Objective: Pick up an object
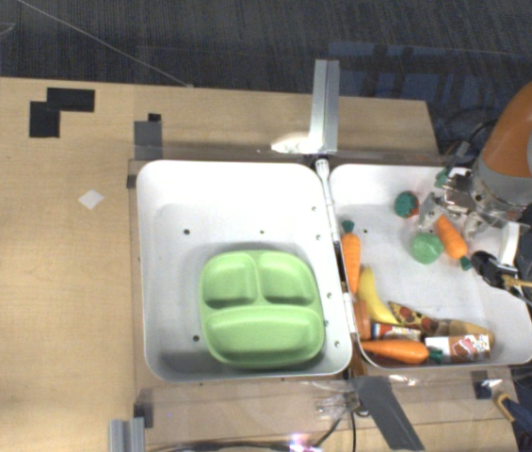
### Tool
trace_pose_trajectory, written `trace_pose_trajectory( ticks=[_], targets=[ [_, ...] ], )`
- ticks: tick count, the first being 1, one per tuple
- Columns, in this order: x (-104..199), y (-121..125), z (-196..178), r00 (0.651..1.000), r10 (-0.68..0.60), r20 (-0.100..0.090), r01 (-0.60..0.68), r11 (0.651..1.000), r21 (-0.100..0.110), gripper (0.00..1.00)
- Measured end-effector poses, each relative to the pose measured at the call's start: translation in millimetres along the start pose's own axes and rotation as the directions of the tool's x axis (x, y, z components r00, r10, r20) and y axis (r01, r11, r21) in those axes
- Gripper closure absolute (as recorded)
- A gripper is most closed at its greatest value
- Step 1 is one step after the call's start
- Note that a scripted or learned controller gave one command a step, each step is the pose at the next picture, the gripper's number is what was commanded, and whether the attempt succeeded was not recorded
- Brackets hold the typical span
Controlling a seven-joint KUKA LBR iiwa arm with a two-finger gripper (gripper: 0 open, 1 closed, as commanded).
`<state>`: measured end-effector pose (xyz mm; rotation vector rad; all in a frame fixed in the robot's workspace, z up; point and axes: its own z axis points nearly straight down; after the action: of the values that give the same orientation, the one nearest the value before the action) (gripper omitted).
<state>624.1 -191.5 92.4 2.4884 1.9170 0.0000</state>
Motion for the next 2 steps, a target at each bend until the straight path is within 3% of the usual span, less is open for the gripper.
trace_pose_trajectory(
  ticks=[1,2],
  targets=[
    [64,-36,-30,0.996,-0.090,-0.001,0.090,0.996,0.003,0.00],
    [35,-22,3,0.999,-0.032,-0.003,0.032,0.999,-0.010,0.00]
  ],
)
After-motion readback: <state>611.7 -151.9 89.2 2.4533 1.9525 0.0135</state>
